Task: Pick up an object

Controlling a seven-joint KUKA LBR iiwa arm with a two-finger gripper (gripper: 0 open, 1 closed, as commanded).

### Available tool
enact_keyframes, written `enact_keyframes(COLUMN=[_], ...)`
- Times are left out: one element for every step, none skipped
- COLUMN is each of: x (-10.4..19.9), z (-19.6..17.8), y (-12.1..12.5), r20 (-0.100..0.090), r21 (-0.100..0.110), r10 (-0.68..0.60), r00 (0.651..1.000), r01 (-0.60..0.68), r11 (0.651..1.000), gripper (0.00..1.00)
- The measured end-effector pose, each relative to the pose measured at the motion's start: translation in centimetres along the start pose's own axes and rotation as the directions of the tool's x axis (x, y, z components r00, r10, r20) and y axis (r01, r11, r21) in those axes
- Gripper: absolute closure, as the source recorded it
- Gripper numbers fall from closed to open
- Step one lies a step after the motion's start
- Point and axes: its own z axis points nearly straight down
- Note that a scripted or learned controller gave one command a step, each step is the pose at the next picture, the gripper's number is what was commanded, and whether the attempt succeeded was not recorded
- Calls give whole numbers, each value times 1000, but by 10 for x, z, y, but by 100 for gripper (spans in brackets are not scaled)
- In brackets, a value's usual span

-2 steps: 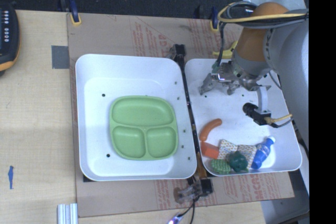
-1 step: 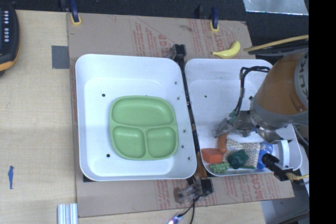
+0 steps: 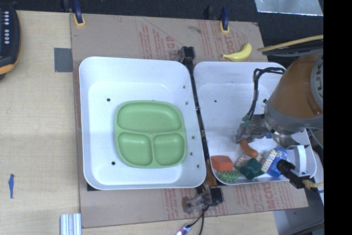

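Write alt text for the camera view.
The arm reaches into the right bin, its gripper low above a pile of small toys in the near corner. The left bin holds a green divided plate; a banana lies beyond the bins.

Arm [image 3: 297,96] hides right bin's [image 3: 220,77] far side; small objects [image 3: 250,165] beneath partly covered, indistinct. Black-orange device [image 3: 8,38] cut by left edge.

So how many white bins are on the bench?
2. The left bin holds a green divided plate; the right bin holds small toys, with the arm over it.
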Motion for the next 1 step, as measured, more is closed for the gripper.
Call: enact_keyframes(x=[66], z=[-91], y=[41], r20=[0], r21=[-5], r10=[1], r00=[1000], r01=[-1], r11=[1000], gripper=[100])
